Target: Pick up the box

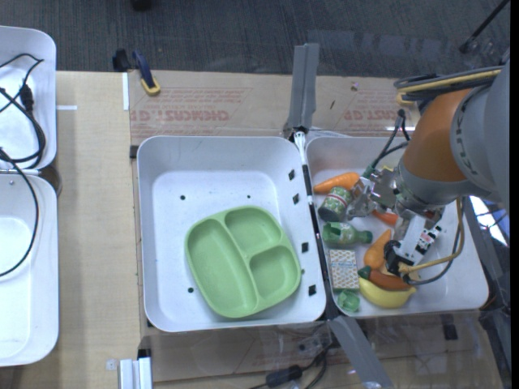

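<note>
- I see a tan bench [89, 217] topped with printed brown cardboard [211, 108]; dark grey floor [243, 14] lies beyond.
- Left shallow white bin [162, 217] holds a green three-compartment plastic plate [243, 259].
- Right shallow white bin [462, 294] is crowded: orange carrot [336, 182], green bottle [347, 235], yellow banana [385, 292].
- The small patterned flat box [343, 268] lies near the divider, just beside the banana.
- The two-finger gripper [363, 197] sits low among the toys, above the box; I cannot tell its opening from here.

The arm [454, 144] hangs over the right bin [462, 298], where the box [343, 268] lies by a banana [385, 294].
</note>
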Controlling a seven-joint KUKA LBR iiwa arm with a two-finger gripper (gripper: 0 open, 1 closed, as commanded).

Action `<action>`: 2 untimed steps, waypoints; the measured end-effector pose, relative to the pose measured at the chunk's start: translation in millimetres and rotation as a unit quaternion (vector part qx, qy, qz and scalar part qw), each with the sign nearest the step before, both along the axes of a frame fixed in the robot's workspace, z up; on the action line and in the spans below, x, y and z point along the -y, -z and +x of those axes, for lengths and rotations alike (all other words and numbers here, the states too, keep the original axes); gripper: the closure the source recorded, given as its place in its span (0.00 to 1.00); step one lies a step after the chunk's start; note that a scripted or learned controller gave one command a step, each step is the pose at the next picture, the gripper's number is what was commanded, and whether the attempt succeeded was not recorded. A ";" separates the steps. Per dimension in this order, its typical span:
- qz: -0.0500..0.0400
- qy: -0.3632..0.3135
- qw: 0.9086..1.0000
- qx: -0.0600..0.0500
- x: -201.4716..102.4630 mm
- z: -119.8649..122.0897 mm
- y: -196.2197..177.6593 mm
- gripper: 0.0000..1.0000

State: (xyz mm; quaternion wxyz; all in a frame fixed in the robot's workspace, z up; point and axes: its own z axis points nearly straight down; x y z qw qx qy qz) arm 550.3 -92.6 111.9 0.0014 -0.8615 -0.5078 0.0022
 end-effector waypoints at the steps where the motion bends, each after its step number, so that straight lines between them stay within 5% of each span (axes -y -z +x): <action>1: 0.000 0.020 1.000 0.000 24.2 3.2 21.7 0.00; 2: 0.000 0.022 1.000 -0.001 25.5 2.7 13.0 1.00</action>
